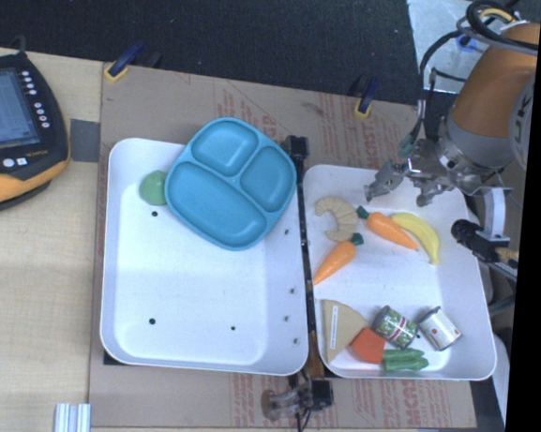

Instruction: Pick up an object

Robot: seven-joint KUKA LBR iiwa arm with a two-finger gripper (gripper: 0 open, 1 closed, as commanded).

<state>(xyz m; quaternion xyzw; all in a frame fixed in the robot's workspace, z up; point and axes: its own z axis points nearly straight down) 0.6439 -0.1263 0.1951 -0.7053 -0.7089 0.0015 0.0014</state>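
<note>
Just below the gripper (411,183), two carrots (391,229) (335,259) and a banana (419,235) are found in the right bin (465,303); the fingers (383,184) are spread open above them, with nothing gripped; a blue divided plate (231,182) is set in the left bin (196,317), over a green item (153,187).
</note>
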